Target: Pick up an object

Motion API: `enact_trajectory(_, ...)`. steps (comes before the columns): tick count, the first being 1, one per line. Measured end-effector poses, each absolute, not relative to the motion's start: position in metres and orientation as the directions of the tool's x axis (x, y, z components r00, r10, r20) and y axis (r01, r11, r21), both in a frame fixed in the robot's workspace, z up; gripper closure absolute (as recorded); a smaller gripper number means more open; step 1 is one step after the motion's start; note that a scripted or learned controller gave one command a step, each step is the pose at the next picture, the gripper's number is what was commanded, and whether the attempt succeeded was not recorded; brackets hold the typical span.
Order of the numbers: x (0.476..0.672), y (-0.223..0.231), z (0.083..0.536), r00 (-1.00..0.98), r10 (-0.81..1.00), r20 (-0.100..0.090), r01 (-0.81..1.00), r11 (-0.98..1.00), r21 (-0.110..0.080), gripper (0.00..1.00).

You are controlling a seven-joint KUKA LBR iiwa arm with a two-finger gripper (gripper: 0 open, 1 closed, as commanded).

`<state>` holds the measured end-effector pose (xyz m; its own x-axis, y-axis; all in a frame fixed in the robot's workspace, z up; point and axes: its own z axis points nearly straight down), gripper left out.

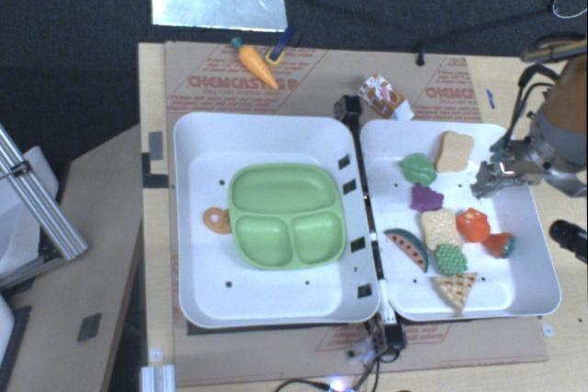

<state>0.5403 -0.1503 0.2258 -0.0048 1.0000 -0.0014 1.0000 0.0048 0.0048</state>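
Red "CHEMCAST" lettering is printed on the cardboard sheet (303,69) under the bins.

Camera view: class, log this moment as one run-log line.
gripper: above right white bin, nothing visibly held | nearest: orange-red toy piece | green divided plastic tray: left bin

Glossy, probably plastic green tray (280,188)

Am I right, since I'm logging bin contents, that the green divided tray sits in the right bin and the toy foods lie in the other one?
Not quite. The camera view shows the green divided tray in the left bin, not the right. The toy foods, such as the watermelon slice and pizza slice, lie in the right bin.
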Motion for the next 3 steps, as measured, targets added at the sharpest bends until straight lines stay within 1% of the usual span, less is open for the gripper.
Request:
enact_trajectory(1, 0.557, -0.100, 0.218, -0.010, 1.000, 0.002, 1.000, 0.010, 0.003, 1.00)
enact_trajectory(2, 0.584, -0.060, 0.216, -0.010, 1.000, 0.002, 1.000, 0.010, 0.003, 1.00)
enact_trajectory(3, 0.601, -0.017, 0.212, -0.010, 1.000, 0.002, 1.000, 0.010, 0.002, 1.00)
